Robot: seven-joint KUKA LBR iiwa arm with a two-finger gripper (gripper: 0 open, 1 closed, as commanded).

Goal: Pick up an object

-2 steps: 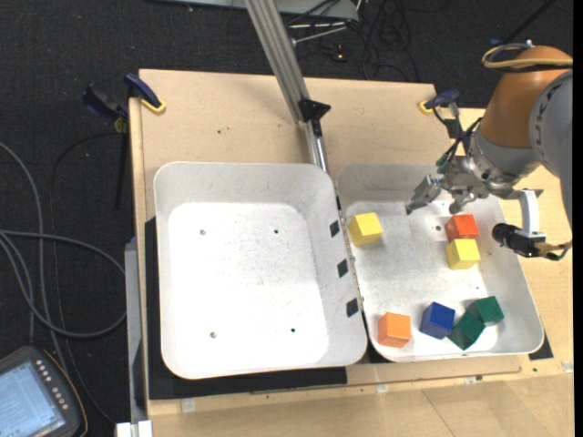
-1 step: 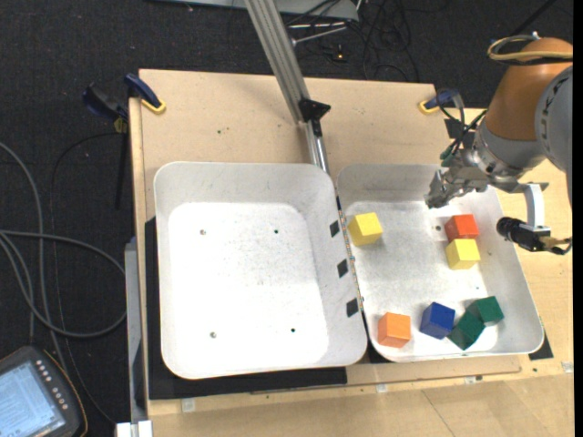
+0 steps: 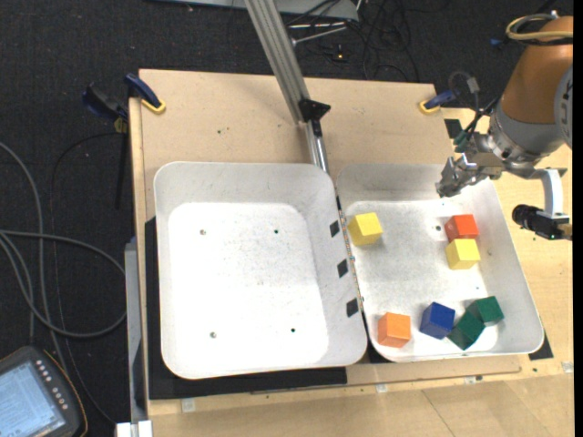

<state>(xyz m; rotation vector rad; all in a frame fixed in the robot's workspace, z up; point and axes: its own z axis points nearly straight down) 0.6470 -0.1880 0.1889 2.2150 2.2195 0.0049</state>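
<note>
Hovering over the right bin (image 3: 510,271)'s far corner, gripper (image 3: 449,188) sits near the red block (image 3: 462,226), likely lining up a grab; nothing seen held. Yellow block (image 3: 463,253) touches it.

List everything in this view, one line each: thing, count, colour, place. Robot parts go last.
yellow blocks: 2, yellow, right bin; one near its left wall, one by the right wall
red-orange block: 1, red-orange, right bin, touching the right-hand yellow block on its far side
orange block: 1, orange, right bin, near edge
blue block: 1, blue, right bin, near edge
green blocks: 2, green, right bin, near right corner, side by side
left bin: 1, white
right bin: 1, white
clamps: 2, blue and yellow, bench's far corners
gripper: 1, grey, over right bin's far right corner
arm: 1, grey and orange, at right
</note>
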